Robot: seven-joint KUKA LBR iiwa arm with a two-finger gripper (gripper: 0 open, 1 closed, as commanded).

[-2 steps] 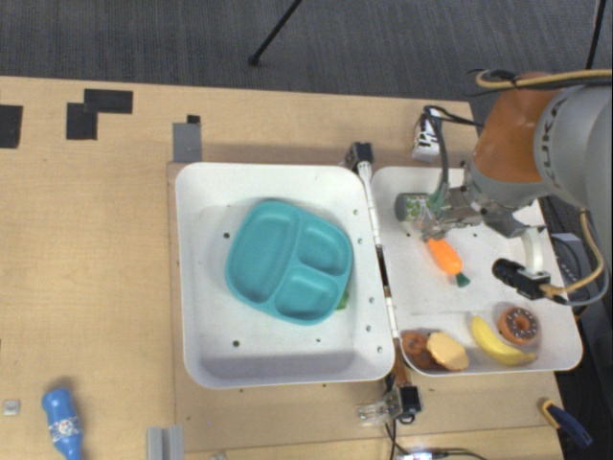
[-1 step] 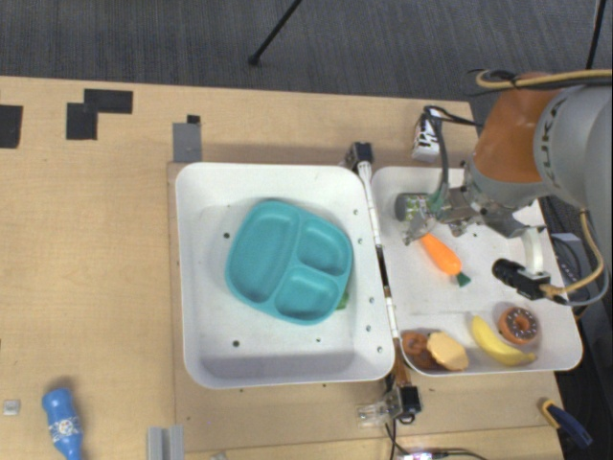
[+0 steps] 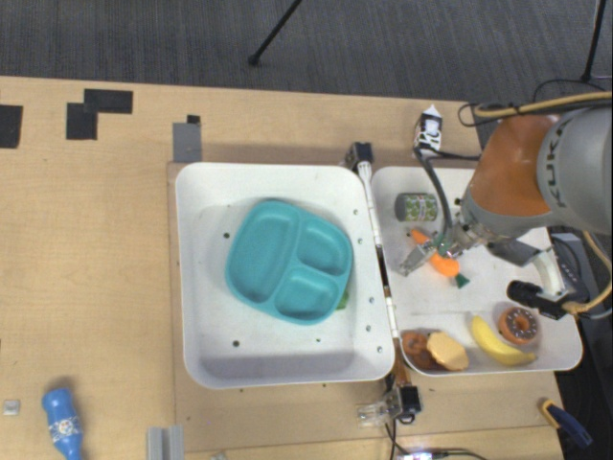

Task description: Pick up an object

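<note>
From here I can't tell the gripper's (image 3: 419, 257) spread, low at frame centre-right beside the carrot (image 3: 443, 264), so my worry is it nudges that away.

Orange carrot-like toy (image 3: 444, 264), lying mid right bin (image 3: 575, 353), near gripper (image 3: 419, 253)

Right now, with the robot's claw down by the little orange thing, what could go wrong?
1. The gripper is right beside the small orange piece, near the can. It might nudge either one instead of grabbing.
2. The orange piece looks small and low, so it could slip out of a grab.
3. The banana and donut lie under the arm, so a sweep could bump them.
</note>
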